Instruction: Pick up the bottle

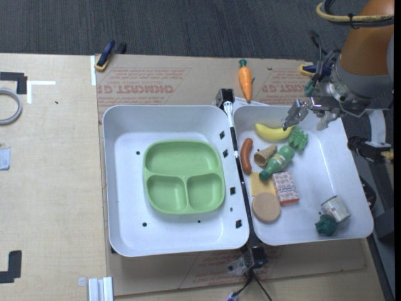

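We count two white bins (pixel 113 187) side by side — one green divided tray (pixel 184 177) in the left. In the right bin: one bottle (pixel 277 162), one banana (pixel 271 131), one sausage (pixel 246 155), one cone (pixel 263 152), one red carton (pixel 286 187), one round cookie (pixel 266 207) — perhaps two broccoli pieces (pixel 298 139). One carrot (pixel 244 79) lies outside.

Hand (pixel 305 113) above the right bin's (pixel 351 227) far edge — bottle (pixel 277 162) lies below
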Robot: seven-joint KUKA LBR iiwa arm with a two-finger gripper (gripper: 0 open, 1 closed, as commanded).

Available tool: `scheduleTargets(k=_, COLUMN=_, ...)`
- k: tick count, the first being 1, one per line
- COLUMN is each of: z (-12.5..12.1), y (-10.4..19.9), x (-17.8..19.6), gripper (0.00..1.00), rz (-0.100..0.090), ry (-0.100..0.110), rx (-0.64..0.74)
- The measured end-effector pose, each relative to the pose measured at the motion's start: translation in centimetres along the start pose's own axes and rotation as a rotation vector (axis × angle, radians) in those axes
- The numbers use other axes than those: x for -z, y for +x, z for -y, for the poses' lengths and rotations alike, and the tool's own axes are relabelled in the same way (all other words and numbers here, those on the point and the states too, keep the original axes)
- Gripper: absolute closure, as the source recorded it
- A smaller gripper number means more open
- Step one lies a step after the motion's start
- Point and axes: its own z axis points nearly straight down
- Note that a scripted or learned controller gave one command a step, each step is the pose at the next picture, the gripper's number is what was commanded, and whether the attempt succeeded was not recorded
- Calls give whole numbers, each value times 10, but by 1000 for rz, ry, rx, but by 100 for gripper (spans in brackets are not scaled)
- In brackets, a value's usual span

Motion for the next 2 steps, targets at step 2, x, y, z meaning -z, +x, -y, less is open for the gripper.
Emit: scheduleTargets(k=2, z=46, y=62, x=0, gripper=100, rz=0, ry=0, rx=86)
